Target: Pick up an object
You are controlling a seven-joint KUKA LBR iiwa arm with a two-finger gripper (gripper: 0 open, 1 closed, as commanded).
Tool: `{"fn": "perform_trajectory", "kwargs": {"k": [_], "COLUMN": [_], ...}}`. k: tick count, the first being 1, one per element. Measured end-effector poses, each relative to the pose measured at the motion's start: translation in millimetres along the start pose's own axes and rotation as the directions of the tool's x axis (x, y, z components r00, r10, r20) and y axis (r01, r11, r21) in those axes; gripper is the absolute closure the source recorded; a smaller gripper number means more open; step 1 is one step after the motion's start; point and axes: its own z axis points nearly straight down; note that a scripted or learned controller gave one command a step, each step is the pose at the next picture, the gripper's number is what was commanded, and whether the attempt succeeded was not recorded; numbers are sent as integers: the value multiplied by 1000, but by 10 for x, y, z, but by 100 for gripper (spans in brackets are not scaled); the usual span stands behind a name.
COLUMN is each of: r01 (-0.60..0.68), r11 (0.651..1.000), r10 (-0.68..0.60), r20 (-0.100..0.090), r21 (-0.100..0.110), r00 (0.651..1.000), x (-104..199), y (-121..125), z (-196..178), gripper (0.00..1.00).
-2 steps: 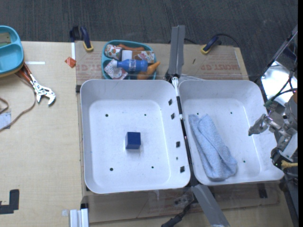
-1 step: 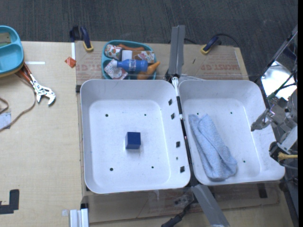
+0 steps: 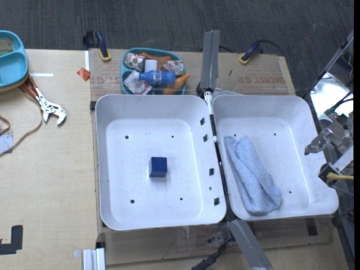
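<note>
Wooden desk: blue block, left of grey cloth, looks light, rigid; grip flat sides. Jaws' state unclear.

Two bins sit side by side on the bench. Left bin holds a cube – near its middle, a bit toward the front edge, apart from all walls. Right bin holds a folded cloth, running from the bin's centre-left down toward its front edge. Behind the left bin, at its back edge: a small tub w/ assorted items. Wrench lies on the bench well left of the bins – a tray behind it at the left edge.
</note>
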Motion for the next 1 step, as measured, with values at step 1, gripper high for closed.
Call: {"fn": "perform_trajectory", "kwargs": {"k": [1], "r01": [-163], "r11": [987], "r10": [163], "r20": [1], "r21": [1], "r00": [987], "x": [633], "y": [-820], "z": [209], "gripper": [0]}}
